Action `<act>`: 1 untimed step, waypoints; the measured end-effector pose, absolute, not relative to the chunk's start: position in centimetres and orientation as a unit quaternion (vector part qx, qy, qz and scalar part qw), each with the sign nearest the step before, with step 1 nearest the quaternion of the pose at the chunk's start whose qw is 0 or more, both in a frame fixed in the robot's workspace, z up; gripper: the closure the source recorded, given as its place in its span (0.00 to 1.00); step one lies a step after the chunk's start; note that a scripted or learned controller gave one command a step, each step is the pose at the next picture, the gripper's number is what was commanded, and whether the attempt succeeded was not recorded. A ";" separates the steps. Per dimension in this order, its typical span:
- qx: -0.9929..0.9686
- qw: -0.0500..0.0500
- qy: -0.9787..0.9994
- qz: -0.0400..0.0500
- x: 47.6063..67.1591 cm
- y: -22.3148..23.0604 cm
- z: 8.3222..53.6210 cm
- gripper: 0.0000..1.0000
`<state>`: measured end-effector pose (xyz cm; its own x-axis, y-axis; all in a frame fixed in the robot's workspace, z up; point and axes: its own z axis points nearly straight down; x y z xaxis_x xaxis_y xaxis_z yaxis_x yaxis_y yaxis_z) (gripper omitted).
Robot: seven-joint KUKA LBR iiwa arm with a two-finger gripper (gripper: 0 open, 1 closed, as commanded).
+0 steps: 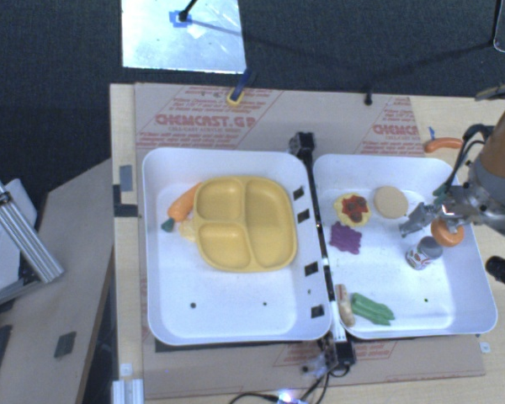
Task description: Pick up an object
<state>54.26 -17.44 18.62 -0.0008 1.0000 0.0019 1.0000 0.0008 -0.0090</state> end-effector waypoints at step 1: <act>-0.706 0.000 -0.708 0.000 54.5 -17.4 19.1 0.00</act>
<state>54.53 -17.44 19.11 -0.0030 1.0000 -0.0003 1.0000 0.0030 0.0009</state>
